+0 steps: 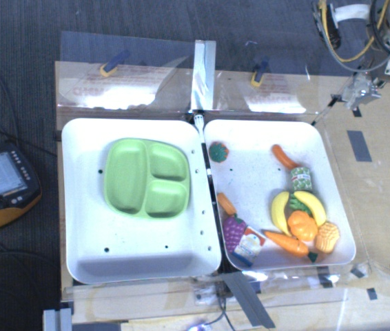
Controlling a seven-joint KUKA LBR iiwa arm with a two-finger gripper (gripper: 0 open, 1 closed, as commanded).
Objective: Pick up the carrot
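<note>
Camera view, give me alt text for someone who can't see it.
A toy carrot lies near the front of the right white bin beside bananas, an orange pepper, grapes and other play food. The left white bin holds a green divided tray. Part of the arm shows at upper right.

A single fixed camera looks down from above the bench (374,185) at a slant, far enough back to take in both white bins: the left bin (85,205) and the right bin (257,178), side by side, plus surrounding dark floor (16,61).
</note>
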